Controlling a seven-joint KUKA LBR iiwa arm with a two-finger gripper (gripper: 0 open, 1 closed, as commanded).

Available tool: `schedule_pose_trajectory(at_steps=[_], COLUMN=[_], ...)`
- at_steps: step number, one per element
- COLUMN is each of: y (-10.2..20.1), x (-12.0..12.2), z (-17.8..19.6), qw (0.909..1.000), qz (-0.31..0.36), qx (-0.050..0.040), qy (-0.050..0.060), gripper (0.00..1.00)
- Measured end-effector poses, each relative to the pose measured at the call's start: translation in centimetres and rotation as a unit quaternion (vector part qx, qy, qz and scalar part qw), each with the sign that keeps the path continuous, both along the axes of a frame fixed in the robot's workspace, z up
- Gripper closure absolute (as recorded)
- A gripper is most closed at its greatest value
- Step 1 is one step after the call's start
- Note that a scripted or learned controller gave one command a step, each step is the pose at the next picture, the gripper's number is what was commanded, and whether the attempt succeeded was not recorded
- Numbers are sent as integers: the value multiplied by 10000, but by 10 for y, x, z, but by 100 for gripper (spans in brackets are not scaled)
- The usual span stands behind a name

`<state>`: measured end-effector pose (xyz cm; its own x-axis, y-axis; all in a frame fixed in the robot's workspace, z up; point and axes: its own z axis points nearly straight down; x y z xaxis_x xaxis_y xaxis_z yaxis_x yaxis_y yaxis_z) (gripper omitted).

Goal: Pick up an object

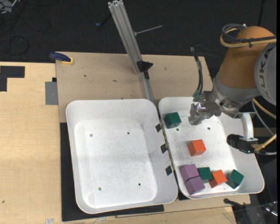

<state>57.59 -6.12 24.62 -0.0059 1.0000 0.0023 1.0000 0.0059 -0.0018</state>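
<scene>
Gripper (196, 117) over right bin's (252, 183) far edge, finger state unclear, can't tell. Green cube (172, 120) just beside it, orange cube (196, 147) mid-bin.

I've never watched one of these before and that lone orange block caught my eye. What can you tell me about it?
The orange block is a small cube, matte and solid-coloured, perhaps wood or foam. It sits flat on the floor of the right bin, near the middle, turned slightly askew. Nothing touches it; the gripper hangs above and behind it.
</scene>
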Motion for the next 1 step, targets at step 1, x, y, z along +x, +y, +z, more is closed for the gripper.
schedule_pose_trajectory(at_steps=[1], y=[50], x=[14], z=[-16], qw=[10000], qz=[-11], qx=[-2], qy=[9], gripper=[100])
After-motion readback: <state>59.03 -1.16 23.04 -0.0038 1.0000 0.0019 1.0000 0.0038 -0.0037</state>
